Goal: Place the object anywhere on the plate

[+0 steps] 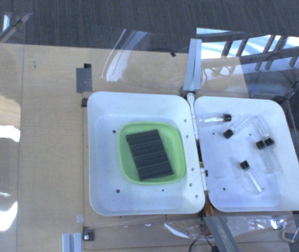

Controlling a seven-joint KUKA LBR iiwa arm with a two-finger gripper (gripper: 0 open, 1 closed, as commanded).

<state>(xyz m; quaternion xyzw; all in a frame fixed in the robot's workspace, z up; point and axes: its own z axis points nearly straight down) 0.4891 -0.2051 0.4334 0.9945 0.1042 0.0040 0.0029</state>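
dark ribbed slab [148, 155] on green plate [177, 143]

Two bins side by side: left bin [99, 193] holding a plate [125, 140] with a slab [148, 155] on it; vials [249, 177] scattered at three o'clock in right bin [291, 193].

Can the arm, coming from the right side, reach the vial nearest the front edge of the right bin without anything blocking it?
Probably yes. That vial lies flat in the right bin, apart from the other vials, with nothing over it.
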